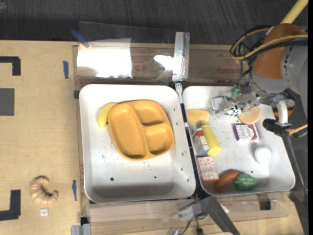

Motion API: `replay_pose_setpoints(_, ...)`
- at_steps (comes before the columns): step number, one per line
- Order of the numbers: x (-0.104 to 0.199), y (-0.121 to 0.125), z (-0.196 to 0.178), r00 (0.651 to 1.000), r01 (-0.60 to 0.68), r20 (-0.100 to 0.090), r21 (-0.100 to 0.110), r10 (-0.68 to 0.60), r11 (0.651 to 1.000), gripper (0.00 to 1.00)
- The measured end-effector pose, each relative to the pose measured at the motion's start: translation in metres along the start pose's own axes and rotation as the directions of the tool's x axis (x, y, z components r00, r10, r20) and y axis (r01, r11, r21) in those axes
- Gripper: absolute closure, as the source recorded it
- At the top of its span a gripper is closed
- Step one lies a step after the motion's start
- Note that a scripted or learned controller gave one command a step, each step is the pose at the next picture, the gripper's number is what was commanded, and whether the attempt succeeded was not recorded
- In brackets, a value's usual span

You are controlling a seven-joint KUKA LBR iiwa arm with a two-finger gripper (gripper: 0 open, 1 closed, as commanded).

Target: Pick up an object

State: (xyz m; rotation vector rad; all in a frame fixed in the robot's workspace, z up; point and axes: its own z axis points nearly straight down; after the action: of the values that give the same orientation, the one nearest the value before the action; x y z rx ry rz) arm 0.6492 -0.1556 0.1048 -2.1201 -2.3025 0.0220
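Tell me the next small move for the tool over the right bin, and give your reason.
Probably a short descent toward the round tan disc. The tool sits at the right bin's far end, just left of that disc, and nothing is seen between its fingers. The disc lies apart from the small purple packet below it, so it looks like the nearest target.

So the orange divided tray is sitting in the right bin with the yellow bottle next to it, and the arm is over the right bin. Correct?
Not quite. The camera view shows the orange divided tray in the left bin, lying partly over a yellow banana-like piece. The yellow bottle is in the right bin, apart from the tray. The arm is over the right bin, as you said.
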Motion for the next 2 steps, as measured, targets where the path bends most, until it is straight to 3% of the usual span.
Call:
replay_pose_setpoints(1, 0.018, -0.026, -0.025, 1.000, 0.030, 0.000, -0.019, -0.030, 0.999, 0.00)
replay_pose_setpoints(2, 0.046, -0.013, 0.019, 0.999, 0.040, 0.001, -0.018, -0.040, 0.999, 0.00)
